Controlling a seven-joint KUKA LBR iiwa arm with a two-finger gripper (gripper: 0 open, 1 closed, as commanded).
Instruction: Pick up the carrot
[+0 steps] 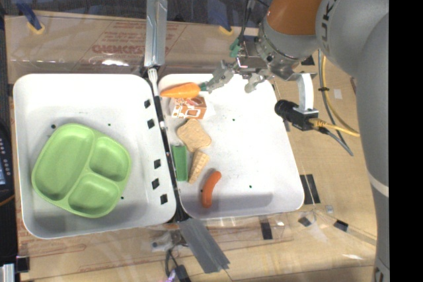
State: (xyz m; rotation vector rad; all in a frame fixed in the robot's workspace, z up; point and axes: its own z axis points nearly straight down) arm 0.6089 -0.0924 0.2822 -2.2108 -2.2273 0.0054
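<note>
The carrot (180, 90) lay on its side at about eleven o'clock in the right bin (264, 162), hard against the divider between the two bins, its green leafy end pointing toward three o'clock. The gripper (236, 78) hung just to the three o'clock side of it, fingers spread and unclenched, one fingertip reaching close to the green end, though contact could not be made out. Nothing sat between the fingers, so the grasp seemed not yet made; closing on the carrot and lifting it were left to do. Toward six o'clock from the carrot lay a small orange-and-white packet (190, 107), a cracker (194, 135), a cone-shaped piece (197, 164), a green stick (180, 162) and a sausage (210, 187). The left bin (39, 92) held a green divided plate (82, 170).
</note>
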